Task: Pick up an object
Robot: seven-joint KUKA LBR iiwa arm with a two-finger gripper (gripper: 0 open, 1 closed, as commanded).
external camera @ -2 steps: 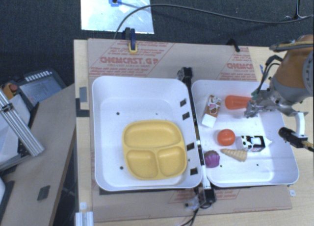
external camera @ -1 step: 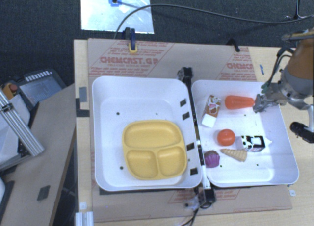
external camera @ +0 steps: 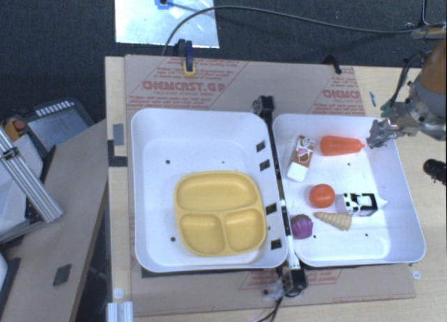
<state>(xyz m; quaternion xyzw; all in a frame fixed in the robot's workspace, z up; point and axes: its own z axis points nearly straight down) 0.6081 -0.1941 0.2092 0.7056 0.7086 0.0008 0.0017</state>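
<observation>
Purple toy (external camera: 302,227) nearest; jaws (external camera: 378,134) beside orange carrot (external camera: 341,146), state indeterminate. Risk: bin wall (external camera: 401,167) contact, glancing miss.

From my remote station the overhead view reads bright and evenly lit, light apparently from above. The two shallow white plastic bins (external camera: 209,132) are near overexposed, their walls washing out detail. The square reflective metal sheet on the dark floor (external camera: 140,6) shows strong glare. Shadows are soft and short beside the yellow three-compartment plastic tray (external camera: 218,212) and small toys. I note mild softness overall; the grey arm with orange band (external camera: 431,90) at right looks slightly blurred.
</observation>
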